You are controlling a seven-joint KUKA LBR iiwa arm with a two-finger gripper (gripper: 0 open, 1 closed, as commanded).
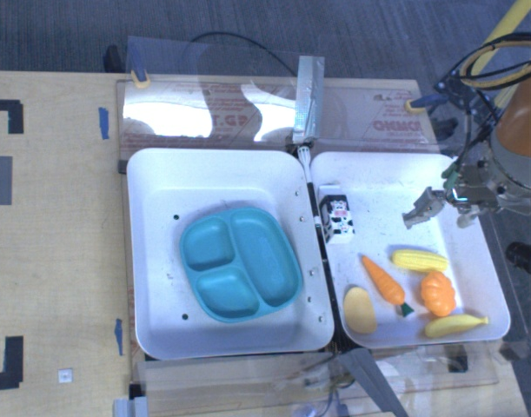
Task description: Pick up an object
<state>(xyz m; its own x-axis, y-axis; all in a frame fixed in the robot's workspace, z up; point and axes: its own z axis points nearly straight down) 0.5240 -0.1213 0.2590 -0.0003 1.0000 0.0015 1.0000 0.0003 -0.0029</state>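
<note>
The right bin holds an orange carrot, a yellow corn cob, an orange fruit, a yellow banana and a tan potato-like piece. A small black-and-white carton lies near the bin's left wall. My gripper hangs over the right bin's right side, above and apart from the corn cob. Its two fingers are spread, with nothing between them.
The left bin carries a blue divided plate. A metal divider post stands behind the bins. Yellow and black cables trail at the upper right by the arm.
</note>
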